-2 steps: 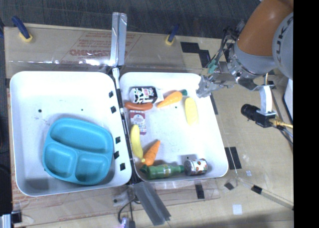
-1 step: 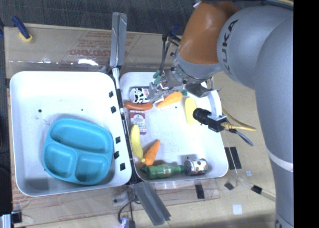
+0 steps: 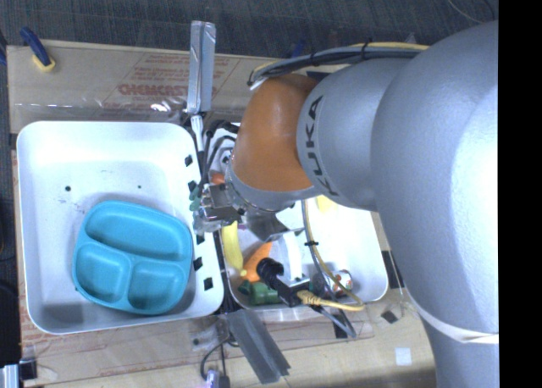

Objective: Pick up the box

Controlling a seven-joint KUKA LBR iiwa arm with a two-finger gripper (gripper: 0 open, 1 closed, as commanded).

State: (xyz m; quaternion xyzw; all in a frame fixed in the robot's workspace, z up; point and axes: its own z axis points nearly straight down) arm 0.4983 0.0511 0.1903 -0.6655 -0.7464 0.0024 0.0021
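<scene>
— Looking from the nearest thing outward, what do you meet first?
— My own arm (image 3: 406, 124), grey with its orange band (image 3: 267, 136). It hangs over the bin right of the blue tray (image 3: 131, 255) and covers most of it.
— And your pincer?
— My pincer (image 3: 252, 242) is low in that right bin (image 3: 377, 280), just right of the blue tray. Whether it is open or closed I cannot tell; my wrist hides it.
— Where is the box?
— I cannot pick it out for certain. Right of the blue tray lie a green thing (image 3: 258, 293), an orange thing (image 3: 257, 257) and a yellow thing (image 3: 230, 242), close together. A white flat piece (image 3: 294, 261) shows beside them; whether that is the box, I cannot tell.
— The tray itself?
— It lies in the left bin (image 3: 51, 174), toward the near end, with three compartments.
— Farther off?
— Beyond the blue tray a grey metal bar (image 3: 203, 64) crosses the bins' far rim, and a blue clip (image 3: 38, 47) sits at the bench's far corner.
</scene>
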